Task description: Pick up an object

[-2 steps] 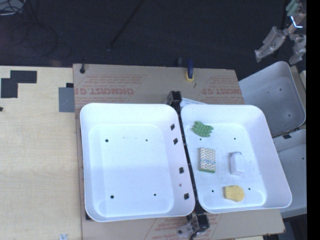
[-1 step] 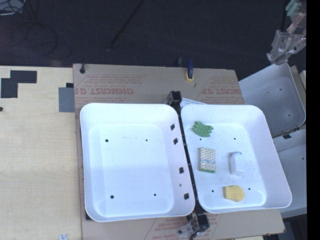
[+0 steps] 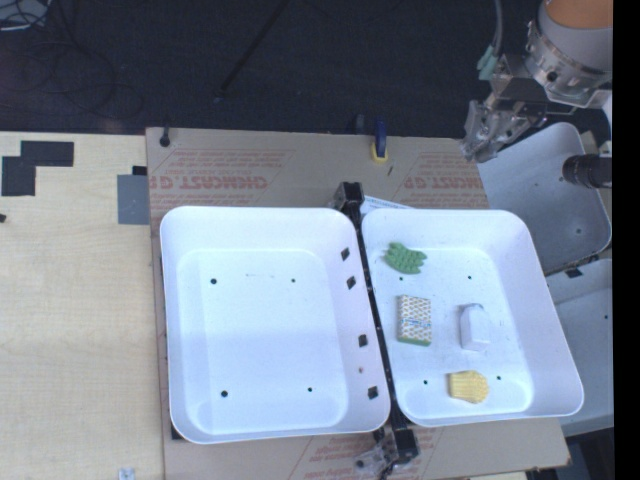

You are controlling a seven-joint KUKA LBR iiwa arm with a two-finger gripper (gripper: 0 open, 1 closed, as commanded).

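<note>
Green ridged soft piece point(image 3: 405, 258) in my right white bin point(image 3: 540, 268) lies well below-left of the raised two-finger gripper point(image 3: 482, 140), whose finger state I cannot tell.

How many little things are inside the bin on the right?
4: a green piece at the back, patterned packet in the middle, white block beside it, yellow piece in front.

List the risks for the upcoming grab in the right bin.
1. The white block hardly stands out against the right bin, so a try at it may miss.
2. The patterned packet lies flat and may slip.
3. The pincer hangs beyond the bin's far rim, so it could clip that rim.
</note>
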